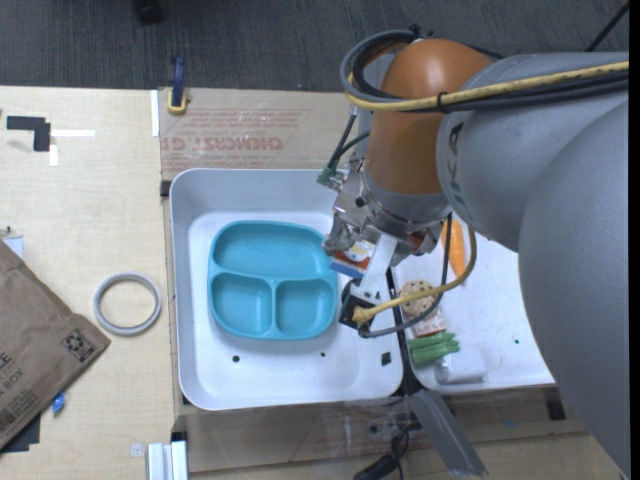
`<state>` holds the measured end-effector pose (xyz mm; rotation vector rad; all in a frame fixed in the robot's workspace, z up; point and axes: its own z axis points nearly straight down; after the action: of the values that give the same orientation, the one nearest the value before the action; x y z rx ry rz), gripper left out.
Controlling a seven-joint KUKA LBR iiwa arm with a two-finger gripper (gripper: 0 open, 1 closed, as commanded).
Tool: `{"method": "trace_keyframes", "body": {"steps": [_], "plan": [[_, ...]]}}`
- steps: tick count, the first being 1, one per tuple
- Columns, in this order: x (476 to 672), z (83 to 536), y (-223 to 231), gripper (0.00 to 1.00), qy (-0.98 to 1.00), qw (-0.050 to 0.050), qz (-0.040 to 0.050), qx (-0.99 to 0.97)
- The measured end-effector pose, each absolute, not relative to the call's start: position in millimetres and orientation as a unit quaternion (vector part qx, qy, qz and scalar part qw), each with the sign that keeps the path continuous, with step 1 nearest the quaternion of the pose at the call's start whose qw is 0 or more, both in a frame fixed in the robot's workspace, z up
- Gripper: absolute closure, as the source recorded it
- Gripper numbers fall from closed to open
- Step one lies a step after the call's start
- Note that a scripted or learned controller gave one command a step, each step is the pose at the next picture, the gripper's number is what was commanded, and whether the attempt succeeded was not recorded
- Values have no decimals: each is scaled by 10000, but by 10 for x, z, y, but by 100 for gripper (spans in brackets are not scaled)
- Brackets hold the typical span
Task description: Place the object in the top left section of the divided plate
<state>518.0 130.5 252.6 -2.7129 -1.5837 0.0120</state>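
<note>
We see the grey arm (540, 168) with its orange band (420, 118) coming in from the right of the frame and covering much of the right bin (500, 353). Its hand (350, 253) hangs low over the right edge of the left bin (190, 298), just beside the right rim of the blue divided plate (272, 280). The plate lies flat in the middle of the left bin, with one long section toward the top of the frame and two smaller sections below it; all three sections look bare. At the hand there is a small thing with red, blue and white colours (352, 258), close to the plate's right rim, but we cannot tell if the hand is open or closed, or if it really grips this thing. In the right bin we see a round speckled item (418, 293), a green item (432, 348) and an orange item (457, 248). On the desk (80, 198) at the left lie a grey ring (127, 302) and a brown cardboard box (35, 348).
</note>
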Motion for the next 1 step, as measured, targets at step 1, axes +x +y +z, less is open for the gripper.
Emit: {"method": "trace_keyframes", "body": {"steps": [1], "plan": [[5004, 2514, 1546, 100, -5525, 5, 34, -8335]]}}
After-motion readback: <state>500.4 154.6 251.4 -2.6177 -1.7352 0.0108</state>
